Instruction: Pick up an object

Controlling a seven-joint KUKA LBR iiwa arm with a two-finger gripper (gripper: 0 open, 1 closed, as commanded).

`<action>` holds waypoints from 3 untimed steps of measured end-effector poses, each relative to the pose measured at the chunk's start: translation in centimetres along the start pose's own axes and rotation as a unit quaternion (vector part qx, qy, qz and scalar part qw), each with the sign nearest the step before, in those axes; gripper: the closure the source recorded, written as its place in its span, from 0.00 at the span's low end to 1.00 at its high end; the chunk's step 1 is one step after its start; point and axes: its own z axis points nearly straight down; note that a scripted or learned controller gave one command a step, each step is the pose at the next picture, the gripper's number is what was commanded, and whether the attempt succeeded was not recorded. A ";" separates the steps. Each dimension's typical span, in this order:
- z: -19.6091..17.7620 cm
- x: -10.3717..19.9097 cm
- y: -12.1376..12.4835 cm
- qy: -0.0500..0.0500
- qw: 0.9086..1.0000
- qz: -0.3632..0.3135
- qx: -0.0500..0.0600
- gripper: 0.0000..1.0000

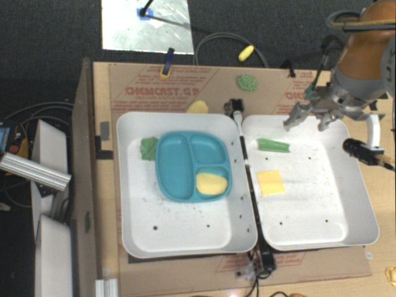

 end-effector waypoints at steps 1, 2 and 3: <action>8.5 -0.8 2.4 0.000 1.000 0.000 0.001 0.00; 16.0 0.5 1.7 0.001 1.000 -0.001 0.003 0.00; 15.5 -2.2 2.8 0.000 1.000 0.002 -0.001 0.00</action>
